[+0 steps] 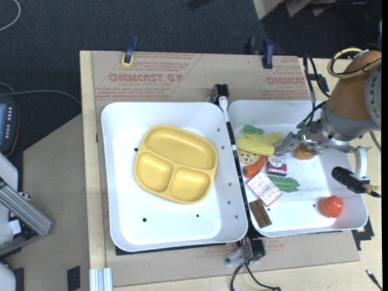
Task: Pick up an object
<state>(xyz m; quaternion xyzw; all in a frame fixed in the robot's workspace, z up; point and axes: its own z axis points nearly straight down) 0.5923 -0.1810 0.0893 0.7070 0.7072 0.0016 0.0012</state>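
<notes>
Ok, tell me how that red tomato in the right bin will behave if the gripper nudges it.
The tomato looks round and smooth, so it would probably roll. It sits near the right bin's front corner, so the rim would likely stop it.

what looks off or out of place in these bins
Nothing looks spilled or broken. The toy food is crowded along the left side of the right bin: the corn, carrot and a brown bar that lies against the bin's near-left wall. The yellow divided plate sits slightly askew in the left bin.
</notes>
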